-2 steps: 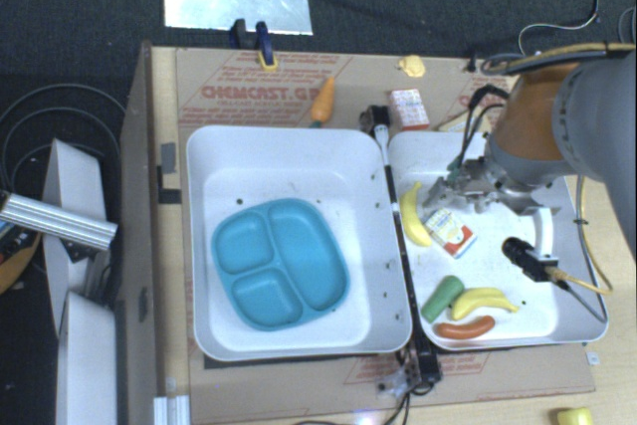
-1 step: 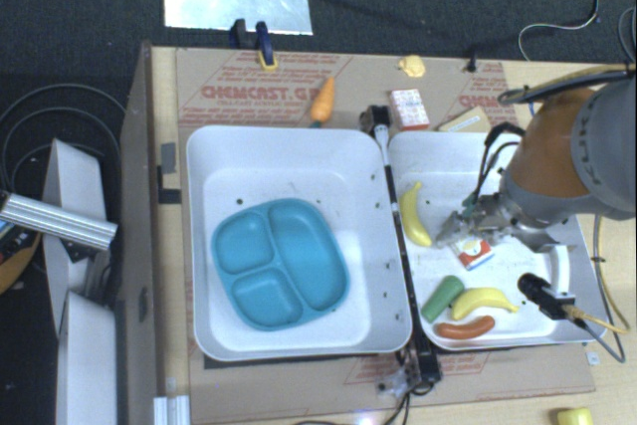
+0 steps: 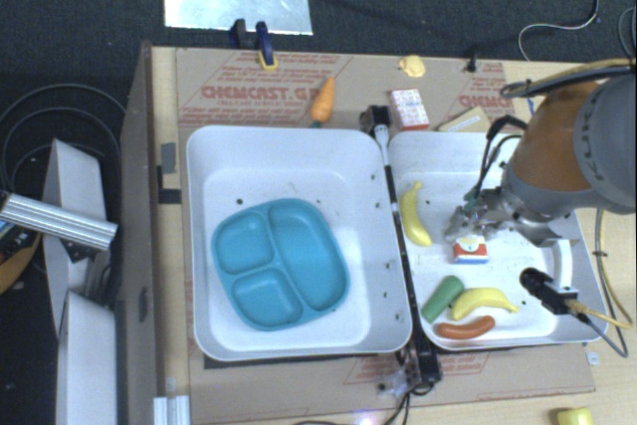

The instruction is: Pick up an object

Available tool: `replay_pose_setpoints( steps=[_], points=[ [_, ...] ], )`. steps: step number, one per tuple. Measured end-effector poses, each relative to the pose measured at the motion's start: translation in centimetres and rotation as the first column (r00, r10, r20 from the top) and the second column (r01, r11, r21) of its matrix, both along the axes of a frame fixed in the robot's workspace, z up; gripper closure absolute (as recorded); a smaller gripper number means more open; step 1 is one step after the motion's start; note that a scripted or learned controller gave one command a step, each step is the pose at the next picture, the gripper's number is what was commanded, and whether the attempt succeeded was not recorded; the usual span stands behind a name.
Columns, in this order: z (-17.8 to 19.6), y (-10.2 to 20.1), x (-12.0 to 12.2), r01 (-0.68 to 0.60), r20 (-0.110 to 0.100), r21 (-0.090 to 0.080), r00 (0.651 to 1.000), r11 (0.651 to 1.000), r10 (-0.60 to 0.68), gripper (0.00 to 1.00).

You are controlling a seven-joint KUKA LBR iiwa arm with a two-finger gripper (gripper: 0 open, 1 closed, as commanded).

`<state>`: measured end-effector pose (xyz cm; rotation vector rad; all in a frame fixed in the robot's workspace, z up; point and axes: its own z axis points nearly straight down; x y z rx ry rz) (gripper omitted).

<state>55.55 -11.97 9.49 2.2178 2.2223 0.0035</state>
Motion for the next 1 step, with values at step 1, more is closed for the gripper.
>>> replay_pose_setpoints(
  steps=[1],
  points=[
    [9.52, 10.17, 0.9, -0.013, 0.008, 0.004, 1.0, 1.0, 0.013, 1.0]
  ],
)
